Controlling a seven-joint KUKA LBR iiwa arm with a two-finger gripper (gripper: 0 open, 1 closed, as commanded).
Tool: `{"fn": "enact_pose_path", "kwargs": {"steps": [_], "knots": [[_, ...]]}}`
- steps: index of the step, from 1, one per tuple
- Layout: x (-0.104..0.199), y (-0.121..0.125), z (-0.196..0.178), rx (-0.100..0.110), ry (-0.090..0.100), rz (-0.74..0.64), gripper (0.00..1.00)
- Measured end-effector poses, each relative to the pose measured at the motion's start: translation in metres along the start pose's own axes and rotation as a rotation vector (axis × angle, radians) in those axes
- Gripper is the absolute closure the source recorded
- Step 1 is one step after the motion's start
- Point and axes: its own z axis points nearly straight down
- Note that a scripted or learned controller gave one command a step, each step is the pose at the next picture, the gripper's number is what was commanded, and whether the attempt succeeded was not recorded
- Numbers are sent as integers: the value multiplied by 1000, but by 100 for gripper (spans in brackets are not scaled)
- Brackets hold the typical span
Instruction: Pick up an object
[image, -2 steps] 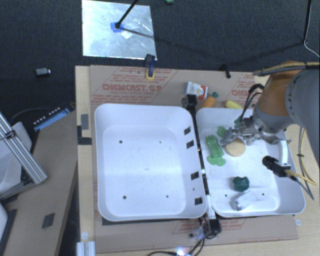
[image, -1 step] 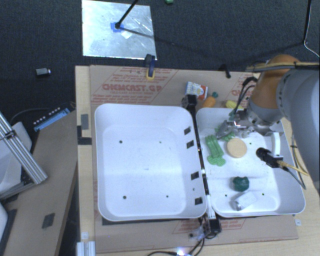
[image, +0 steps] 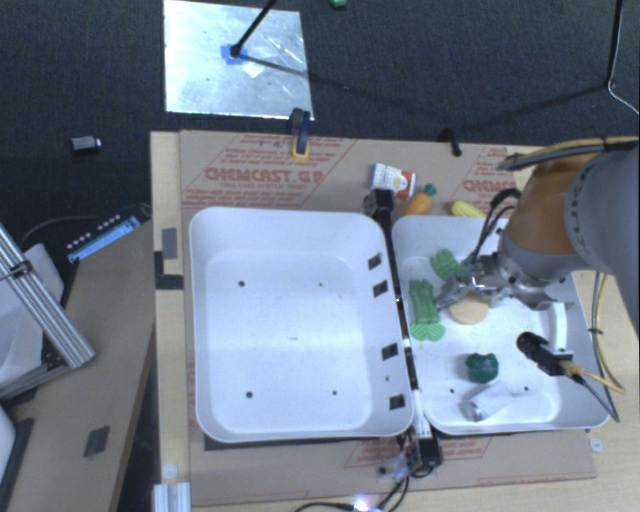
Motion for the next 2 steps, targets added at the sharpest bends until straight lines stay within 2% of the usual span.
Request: {"fn": "enact_pose_path", "kwargs": {"steps": [1, 2], "knots": [[0, 3, -11, -6, -1, -1, 100], [90, 42, -107, -15, 1, -12, 100]]}}
